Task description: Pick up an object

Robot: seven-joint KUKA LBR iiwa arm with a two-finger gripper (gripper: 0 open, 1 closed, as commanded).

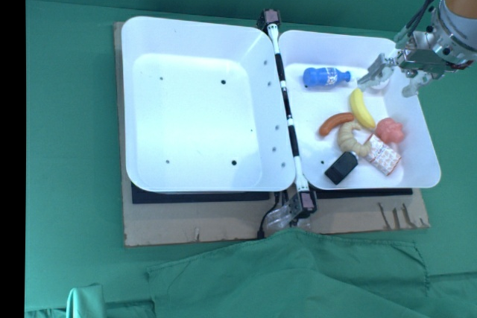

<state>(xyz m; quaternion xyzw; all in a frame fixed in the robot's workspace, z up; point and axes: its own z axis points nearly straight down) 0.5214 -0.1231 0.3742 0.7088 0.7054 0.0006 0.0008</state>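
Grey jaws spread wide, holding nothing, above right bin far edge, near blue bottle.

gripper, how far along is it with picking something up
Done: the gripper is over the right bin, its jaws open near the far side. In hand: nothing sits between the jaws. Left: everything. The bottle, banana, sausage and the rest lie in the bin, none lifted.

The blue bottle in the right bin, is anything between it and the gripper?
Nothing visible. The gripper hovers at the right bin's far side, just right of the blue bottle; the banana lies nearer the camera, off that line.
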